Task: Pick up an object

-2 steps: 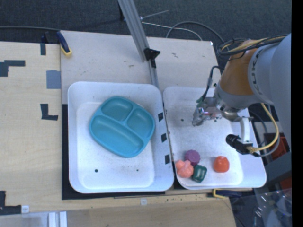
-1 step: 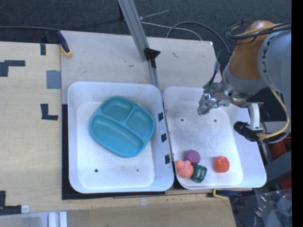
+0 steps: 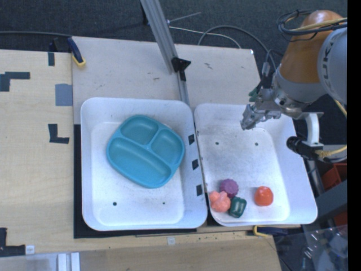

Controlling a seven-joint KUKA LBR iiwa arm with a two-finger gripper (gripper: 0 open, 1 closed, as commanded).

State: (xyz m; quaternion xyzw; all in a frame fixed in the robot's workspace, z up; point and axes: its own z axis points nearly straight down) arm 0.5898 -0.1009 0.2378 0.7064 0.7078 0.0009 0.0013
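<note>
Four small toys lie at the near edge of the right bin [image 3: 265,151]: a purple one [image 3: 229,186], an orange-pink one [image 3: 220,201], a dark green one [image 3: 237,206] and a red-orange one [image 3: 263,196]. The purple, orange-pink and green toys touch each other; the red-orange one sits apart to their right. My gripper [image 3: 249,121] hangs over the far part of the right bin, well away from the toys, with nothing visible in it.
The left bin [image 3: 96,151] holds a blue divided plate [image 3: 146,150]. A slanted metal post [image 3: 163,33] rises behind the bins. Cables trail along the bench's far right, near the arm [image 3: 307,55].
</note>
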